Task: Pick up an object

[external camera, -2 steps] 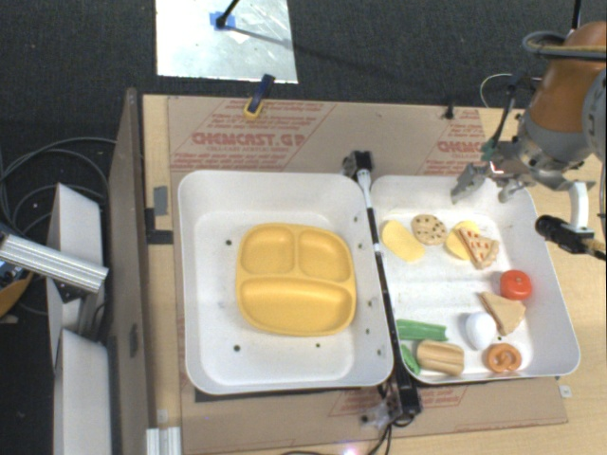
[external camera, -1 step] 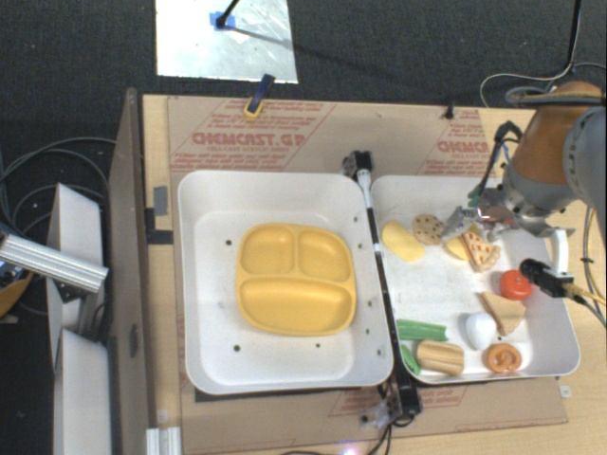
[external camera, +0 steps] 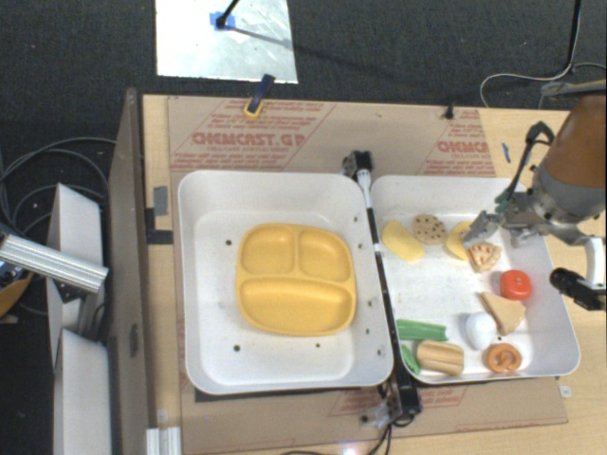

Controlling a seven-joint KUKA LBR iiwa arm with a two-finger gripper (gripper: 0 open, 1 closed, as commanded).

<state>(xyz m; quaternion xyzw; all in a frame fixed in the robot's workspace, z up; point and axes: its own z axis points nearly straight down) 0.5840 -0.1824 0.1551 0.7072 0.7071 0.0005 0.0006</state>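
Note:
My gripper (external camera: 500, 230) hangs over the far side of the right bin (external camera: 569, 349), open, with nothing between its fingers. Just below it lie a small waffle-patterned wedge (external camera: 484, 255) and a yellow piece (external camera: 460, 243). Farther left are a brown cookie (external camera: 429, 227) and a pale yellow lump (external camera: 403, 243). Nearer the front sit a red tomato (external camera: 515, 284), a tan wedge (external camera: 503, 311), a white egg (external camera: 480, 328), a donut (external camera: 503, 357), a bread roll (external camera: 440, 356) and a green bean (external camera: 420, 331).
The left bin (external camera: 204, 254) holds a yellow divided plate (external camera: 295, 279). A black rail (external camera: 379, 273) runs between the two bins. The arm's orange band (external camera: 580, 150) stands over the right bin's far right corner. Cables and a grey bracket (external camera: 52, 262) lie off the bench's left.

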